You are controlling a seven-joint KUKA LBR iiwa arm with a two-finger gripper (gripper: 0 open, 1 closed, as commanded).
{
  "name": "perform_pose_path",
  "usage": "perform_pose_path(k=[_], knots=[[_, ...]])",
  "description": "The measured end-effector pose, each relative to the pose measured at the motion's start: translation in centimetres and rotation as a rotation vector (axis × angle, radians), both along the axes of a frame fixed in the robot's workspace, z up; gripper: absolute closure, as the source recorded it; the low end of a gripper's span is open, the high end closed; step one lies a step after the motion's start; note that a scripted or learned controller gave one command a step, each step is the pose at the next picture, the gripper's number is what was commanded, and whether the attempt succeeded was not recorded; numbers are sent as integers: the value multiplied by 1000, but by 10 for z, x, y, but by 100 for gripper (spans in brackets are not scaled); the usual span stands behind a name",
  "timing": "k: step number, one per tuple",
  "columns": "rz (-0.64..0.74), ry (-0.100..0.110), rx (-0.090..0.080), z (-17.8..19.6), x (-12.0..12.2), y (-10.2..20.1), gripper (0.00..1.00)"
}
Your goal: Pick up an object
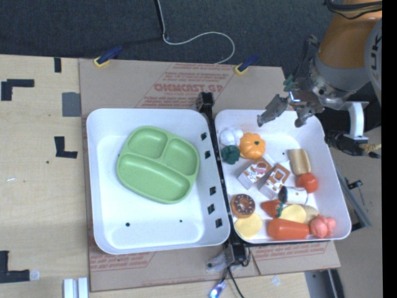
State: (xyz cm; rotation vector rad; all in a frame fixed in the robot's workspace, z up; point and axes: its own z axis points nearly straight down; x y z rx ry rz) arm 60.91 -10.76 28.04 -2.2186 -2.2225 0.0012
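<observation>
The arm (pixel 350 39) is cut off at the right edge, and in the right bin (pixel 332 166) the toys overlap, so several are hard to name — I count about a dozen, among them one orange pumpkin (pixel 252 145), one donut (pixel 242 204) and one carrot (pixel 288 230). The gripper (pixel 286 110) hangs over the far edge of this bin with its fingers spread apart, grasping nothing. The left bin (pixel 105 222) holds one green plate (pixel 157 164) with three compartments.
</observation>
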Motion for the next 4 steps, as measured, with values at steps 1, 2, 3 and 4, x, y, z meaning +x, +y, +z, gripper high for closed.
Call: perform_pose_path(k=[1,2,3,4], knots=[[7,-10,1,102,-33,62,0],[8,-10,2,184,-55,127,0],[4,7,-1,115,-112,188,0],[3,2,-1,128,-109,187,100]])
